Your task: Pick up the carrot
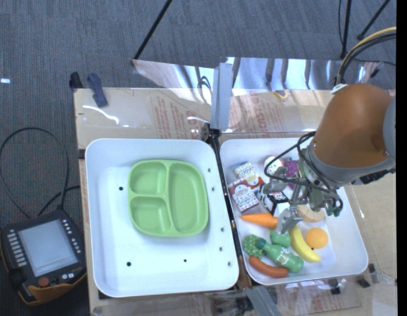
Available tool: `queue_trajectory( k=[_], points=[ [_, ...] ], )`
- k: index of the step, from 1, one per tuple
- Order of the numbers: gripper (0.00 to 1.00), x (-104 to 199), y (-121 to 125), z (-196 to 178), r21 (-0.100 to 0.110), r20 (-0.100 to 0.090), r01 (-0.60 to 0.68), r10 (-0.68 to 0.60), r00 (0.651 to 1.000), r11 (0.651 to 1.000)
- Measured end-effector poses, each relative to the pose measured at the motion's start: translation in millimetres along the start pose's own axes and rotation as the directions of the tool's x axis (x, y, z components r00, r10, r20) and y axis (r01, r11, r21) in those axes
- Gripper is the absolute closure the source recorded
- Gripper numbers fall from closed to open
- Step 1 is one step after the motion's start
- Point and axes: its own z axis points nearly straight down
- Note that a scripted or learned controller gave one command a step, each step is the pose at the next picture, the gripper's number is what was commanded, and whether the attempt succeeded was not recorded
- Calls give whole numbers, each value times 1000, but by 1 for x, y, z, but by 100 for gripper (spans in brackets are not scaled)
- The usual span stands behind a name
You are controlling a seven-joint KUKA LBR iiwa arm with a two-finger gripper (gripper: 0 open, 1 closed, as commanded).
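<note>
End effector (287, 224) beside carrot (259, 220) (banana (303, 244) near)

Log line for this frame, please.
phase: reaching | gripper: over right bin, beside carrot | carrot: lying in bin, not held

A divided plate (168, 197) lies in the left bin (105, 242). In the right bin (352, 242), the carrot (259, 220) lies left of the banana (302, 243), behind the bottle (284, 255).
</note>
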Motion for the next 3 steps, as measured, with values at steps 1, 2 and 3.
queue_trajectory(
  k=[1, 2, 3],
  points=[
    [0, -1, 0, 2, 1, 5, 4, -4, 1000, 1000],
    [0, -18, -3, 94, -1, 4, 59, -59, 998, 998],
    [0, -17, -7, 97, 5, 20, 104, -104, 994, 995]
  ],
)
